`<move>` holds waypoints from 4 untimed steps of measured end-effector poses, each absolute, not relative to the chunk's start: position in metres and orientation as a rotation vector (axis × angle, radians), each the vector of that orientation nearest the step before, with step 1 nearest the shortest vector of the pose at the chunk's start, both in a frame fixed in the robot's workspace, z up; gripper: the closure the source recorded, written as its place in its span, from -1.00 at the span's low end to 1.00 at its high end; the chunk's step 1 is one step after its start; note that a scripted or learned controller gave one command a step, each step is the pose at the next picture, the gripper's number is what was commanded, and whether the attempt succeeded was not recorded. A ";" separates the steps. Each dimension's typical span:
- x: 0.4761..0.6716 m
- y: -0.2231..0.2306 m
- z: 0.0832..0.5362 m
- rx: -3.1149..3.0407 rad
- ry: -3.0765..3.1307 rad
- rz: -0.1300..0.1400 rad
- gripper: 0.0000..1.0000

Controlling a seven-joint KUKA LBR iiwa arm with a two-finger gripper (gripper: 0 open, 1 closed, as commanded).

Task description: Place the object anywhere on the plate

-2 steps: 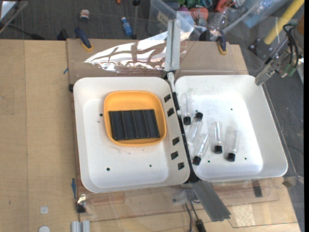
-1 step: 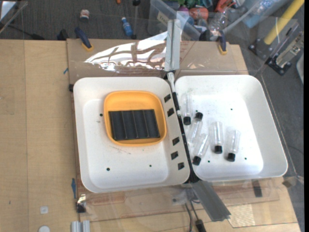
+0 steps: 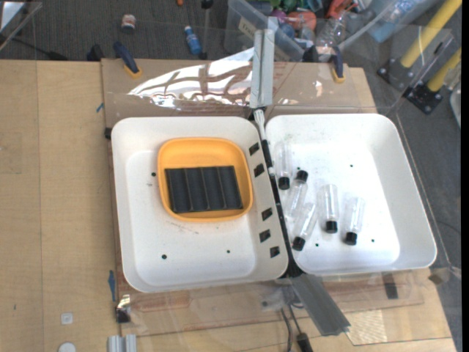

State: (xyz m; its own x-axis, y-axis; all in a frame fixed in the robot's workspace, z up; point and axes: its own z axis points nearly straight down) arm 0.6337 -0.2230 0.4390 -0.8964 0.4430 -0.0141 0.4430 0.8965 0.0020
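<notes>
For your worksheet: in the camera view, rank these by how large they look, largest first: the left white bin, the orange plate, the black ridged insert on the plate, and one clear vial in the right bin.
1. Left white bin
2. Orange plate
3. Black ridged insert
4. Clear vial

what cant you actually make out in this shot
- Clear vials in the right bin, camera view: see-through on white, so their exact count is unclear.
- Dark ribbed insert on the orange plate: too small to identify.
- Clutter in the plastic tub: cut off by the top edge.
</notes>
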 end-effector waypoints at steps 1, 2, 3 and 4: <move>0.608 -0.223 0.438 0.326 3.118 0.000 1.00; 0.599 -0.223 0.438 -0.315 3.119 -0.001 1.00; 0.596 -0.223 0.438 -0.923 2.996 -0.002 1.00; 0.558 -0.223 0.438 -1.543 2.731 -0.003 1.00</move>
State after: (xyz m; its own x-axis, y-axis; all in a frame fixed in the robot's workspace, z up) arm 0.5579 -0.2230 0.4377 -0.5160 -0.8566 -0.0038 -0.8566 0.5160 -0.0040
